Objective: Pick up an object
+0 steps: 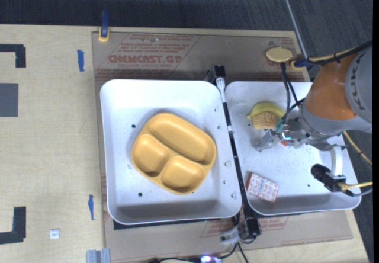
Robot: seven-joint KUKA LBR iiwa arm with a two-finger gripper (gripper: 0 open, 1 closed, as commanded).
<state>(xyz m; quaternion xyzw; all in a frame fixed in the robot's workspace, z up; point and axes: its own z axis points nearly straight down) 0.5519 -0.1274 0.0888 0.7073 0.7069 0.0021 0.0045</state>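
Note:
In the right bin (296,199) a yellow rounded toy (265,114) lies near the far left corner. Just in front of it sits a small clear greyish object (262,139). A small red-and-white patterned packet (261,187) lies at the bin's near left. My gripper (278,132) is low over the bin, right beside the clear object and just right of the yellow toy. The grey arm with its orange band (331,99) comes in from the right. I see nothing held.
The left bin (112,137) holds a large yellow three-part dish (172,151) lying upside down. A black cable fitting (327,177) hangs off the arm over the right bin's near right. A yellow disc (279,54) lies on the cardboard behind the bins.

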